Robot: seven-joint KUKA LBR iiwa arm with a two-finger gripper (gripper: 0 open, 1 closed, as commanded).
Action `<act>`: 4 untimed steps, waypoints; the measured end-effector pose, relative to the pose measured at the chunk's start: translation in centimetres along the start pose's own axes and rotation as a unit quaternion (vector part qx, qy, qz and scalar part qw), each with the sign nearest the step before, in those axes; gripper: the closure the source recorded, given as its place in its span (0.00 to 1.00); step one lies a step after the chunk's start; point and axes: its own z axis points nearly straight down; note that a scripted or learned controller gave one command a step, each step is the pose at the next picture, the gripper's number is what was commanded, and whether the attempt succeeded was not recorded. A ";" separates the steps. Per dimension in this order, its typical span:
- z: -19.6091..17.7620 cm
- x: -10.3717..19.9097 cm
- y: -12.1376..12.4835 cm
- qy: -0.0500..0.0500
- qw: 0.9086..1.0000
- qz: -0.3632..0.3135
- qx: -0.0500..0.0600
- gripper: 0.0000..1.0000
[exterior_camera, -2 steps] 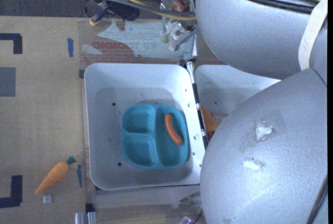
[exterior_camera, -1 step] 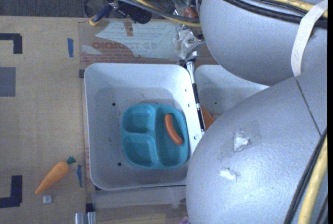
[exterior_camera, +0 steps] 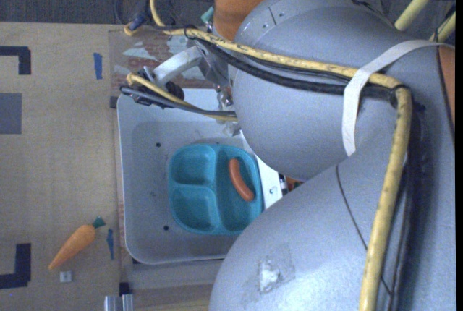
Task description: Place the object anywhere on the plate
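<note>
Camera view, we see a sausage (exterior_camera: pixel 242 179) lying in the teal plate (exterior_camera: pixel 189 194), white bin (exterior_camera: pixel 141 136) beneath, carrot (exterior_camera: pixel 72 245) on the bench (exterior_camera: pixel 51 158), tool state we cannot tell.

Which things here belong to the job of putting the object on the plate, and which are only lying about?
Belong to the job:
- teal divided plate
- orange sausage, lying in the plate's long compartment
- white bin holding the plate

Lying about:
- toy carrot on the bench, outside the bin
- blue tape marks
</note>
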 end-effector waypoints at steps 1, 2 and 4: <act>0.0 0.0 0.0 0.000 1.000 0.000 0.000 0.00; -8.5 3.3 1.0 0.000 0.982 -0.188 0.000 0.00; -9.5 5.5 2.4 0.004 1.000 0.020 -0.001 1.00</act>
